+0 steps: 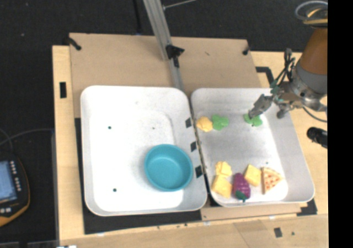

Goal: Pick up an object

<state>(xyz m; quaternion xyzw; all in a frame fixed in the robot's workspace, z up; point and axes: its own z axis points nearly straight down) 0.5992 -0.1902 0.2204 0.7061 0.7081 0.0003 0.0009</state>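
Note:
My gripper (269, 110) hangs over the upper right part of the right bin (287, 147), its two fingers spread apart and open. A small green toy (253, 120) lies at the tip of the left finger (257, 107), beside it rather than between the fingers. Further left in the same bin, a yellow toy (204, 124) and a green toy (220, 122) lie side by side. Along the near edge sit two yellow pieces (222, 178), purple grapes (241, 185), a yellow wedge (252, 174) and a pizza slice (270, 178).
A blue bowl (165, 167) rests in the left bin (110, 120), near its front right. A grey metal pole (160, 26) slants down to the back where the two bins meet. The arm's orange band (314, 53) stands at the right edge.

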